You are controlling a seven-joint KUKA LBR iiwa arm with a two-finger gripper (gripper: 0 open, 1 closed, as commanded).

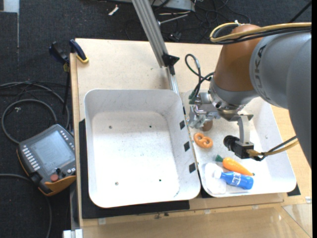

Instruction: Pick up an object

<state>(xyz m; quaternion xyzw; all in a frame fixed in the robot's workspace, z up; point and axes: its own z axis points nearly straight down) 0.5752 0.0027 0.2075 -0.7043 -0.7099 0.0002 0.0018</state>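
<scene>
My gripper [200,117] hangs low over the upper left part of the right bin [277,177], under the large grey and orange wrist. Right beneath it sits a small brown object [207,125], partly hidden by the gripper. An orange pretzel-shaped toy [203,141] lies just below that, near the bin's left wall. Further toward the front lie an orange carrot [237,165], a blue bottle [237,180] and a white flat item [215,175].
The left bin [99,108] stands beside the right one, sharing a raised middle rim. A black camera unit [238,147] hangs off the wrist over the right bin. A slanted metal pole [151,26] rises behind the bins. A teach pendant [47,157] lies on the floor at left.
</scene>
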